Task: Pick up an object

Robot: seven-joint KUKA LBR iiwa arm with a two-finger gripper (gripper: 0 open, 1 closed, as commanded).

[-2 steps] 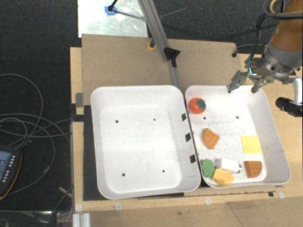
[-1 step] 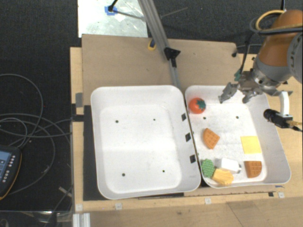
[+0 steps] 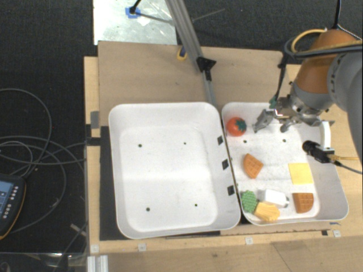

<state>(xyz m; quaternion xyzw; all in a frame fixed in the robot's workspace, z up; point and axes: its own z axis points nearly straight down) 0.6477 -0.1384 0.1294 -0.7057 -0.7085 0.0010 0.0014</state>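
Observation:
My gripper (image 3: 273, 123) hangs over the far part of the right bin (image 3: 334, 180), its two fingers spread open with nothing between them. A red ball with a green patch (image 3: 236, 126) lies just left of it, near the bin's far left corner. An orange wedge (image 3: 253, 166) sits in the bin's middle left. A yellow square block (image 3: 300, 173) lies to the right, and an orange waffle-like block (image 3: 303, 202) sits nearer the front. At the front left are a green piece (image 3: 248, 200), a yellow piece (image 3: 266, 211) and a small white block (image 3: 275, 197).
The left bin (image 3: 122, 152) lies beside the right one, joined by black clips (image 3: 224, 164). A grey pole (image 3: 187, 33) slants over the bench from the top. Cables and a pendant (image 3: 8, 200) lie on the floor at left.

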